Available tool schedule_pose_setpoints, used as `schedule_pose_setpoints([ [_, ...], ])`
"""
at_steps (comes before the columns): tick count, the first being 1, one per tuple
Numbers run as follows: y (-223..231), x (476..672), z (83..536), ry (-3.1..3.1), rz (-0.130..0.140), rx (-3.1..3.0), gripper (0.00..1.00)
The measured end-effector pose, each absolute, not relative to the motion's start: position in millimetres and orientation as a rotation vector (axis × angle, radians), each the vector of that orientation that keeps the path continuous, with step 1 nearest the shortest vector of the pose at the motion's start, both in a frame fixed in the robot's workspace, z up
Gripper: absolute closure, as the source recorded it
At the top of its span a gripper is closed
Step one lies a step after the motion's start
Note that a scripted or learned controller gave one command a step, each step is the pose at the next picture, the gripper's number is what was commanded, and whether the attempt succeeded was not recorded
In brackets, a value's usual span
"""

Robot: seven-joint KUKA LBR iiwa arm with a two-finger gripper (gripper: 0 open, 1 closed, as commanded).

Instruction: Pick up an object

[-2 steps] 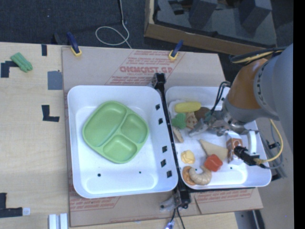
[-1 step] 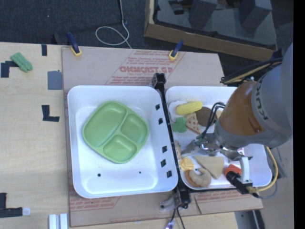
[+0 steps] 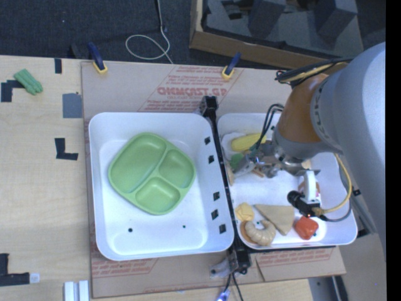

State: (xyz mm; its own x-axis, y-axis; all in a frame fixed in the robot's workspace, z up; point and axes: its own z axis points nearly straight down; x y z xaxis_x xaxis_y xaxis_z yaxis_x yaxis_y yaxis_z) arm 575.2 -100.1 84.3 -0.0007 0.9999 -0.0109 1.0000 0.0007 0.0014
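Arm: the grey arm with its orange band [image 3: 299, 108] comes in from the right and bends down over the far part of the right bin [image 3: 341, 229].
Gripper: the gripper [image 3: 263, 165] sits low in the right bin, near the divider between the bins; whether it is apart, together or clamped on something cannot be told from this angle.
Yellow piece: a yellow object [image 3: 244, 142] lies in the right bin's far left corner, just beside the gripper.
Green piece: a small dark green object [image 3: 237, 162] lies just left of the gripper, against the bin's left wall.
Near items: a tan wedge [image 3: 277, 217], a pale ring-shaped piece [image 3: 259, 232], a small yellow lump [image 3: 244, 212] and a red object [image 3: 306, 227] lie along the right bin's near side.
Left bin: the left bin [image 3: 106, 231] holds a green divided plate [image 3: 151, 172], lying flat.
Bench: a green clip-like item [image 3: 28, 81] lies far left on the wooden bench top [image 3: 37, 199].
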Motion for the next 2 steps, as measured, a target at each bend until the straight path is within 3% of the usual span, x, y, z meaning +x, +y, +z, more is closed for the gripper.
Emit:
schedule_pose_setpoints([
  [1, -105.5, 634.4, 83.6, 2.224, 0.0, 2.217, 0.0],
  [2, -104.3, 633.0, 93.3, 2.226, -0.001, 2.218, 1.0],
])
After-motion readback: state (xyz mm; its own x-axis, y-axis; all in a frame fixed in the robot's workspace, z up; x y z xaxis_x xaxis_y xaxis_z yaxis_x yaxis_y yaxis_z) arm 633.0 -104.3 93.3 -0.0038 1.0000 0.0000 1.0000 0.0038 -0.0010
